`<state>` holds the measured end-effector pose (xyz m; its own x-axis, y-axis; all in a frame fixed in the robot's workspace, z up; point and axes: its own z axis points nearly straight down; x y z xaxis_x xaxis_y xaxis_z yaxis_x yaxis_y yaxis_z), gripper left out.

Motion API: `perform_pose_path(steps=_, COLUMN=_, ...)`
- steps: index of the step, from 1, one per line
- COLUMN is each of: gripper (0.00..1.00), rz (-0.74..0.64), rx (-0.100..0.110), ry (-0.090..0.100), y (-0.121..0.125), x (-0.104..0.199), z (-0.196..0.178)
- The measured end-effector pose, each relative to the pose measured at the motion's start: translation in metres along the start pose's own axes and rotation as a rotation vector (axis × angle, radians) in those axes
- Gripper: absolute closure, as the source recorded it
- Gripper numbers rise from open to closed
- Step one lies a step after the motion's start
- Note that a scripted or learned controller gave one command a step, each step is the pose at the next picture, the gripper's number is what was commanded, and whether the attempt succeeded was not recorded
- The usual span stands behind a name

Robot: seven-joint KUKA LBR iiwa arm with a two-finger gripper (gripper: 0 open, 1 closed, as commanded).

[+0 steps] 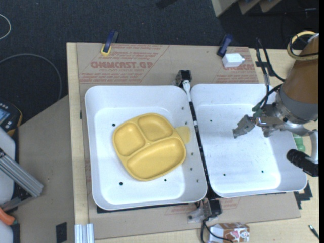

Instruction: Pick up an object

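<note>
Counting one yellow plate [149, 146], two white bins [96, 135], one arm [302, 87].

Yellow divided plate [149, 146] crowds the left bin [96, 105]; right bin [223, 176] floor bare.

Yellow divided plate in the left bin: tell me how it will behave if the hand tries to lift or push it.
The yellow divided plate looks like moulded plastic, so probably stiff and light for its size. Its glossy surface and low rounded rim suggest the hand could slip off. It lies flat in the left bin, so a push would likely slide it rather than tip or roll it.
</note>
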<state>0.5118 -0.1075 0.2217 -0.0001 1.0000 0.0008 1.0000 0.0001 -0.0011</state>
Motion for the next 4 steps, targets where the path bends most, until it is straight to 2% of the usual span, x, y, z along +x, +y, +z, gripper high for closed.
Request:
perform_pose_path(steps=1, gripper=0.0, rz=-0.007, rx=-0.004, ry=0.0, y=-0.02, x=0.089, z=-0.04)
perform_pose_path(steps=2, gripper=0.0, rz=-0.01, rx=-0.012, ry=0.002, y=-0.032, x=0.155, z=-0.126)
perform_pose_path(steps=3, gripper=0.0, rz=-0.014, rx=-0.012, ry=0.005, y=-0.033, x=0.266, z=-0.199)
perform_pose_path(steps=4, gripper=0.0, rz=-0.003, rx=-0.017, ry=0.005, y=-0.033, x=0.271, z=-0.321)
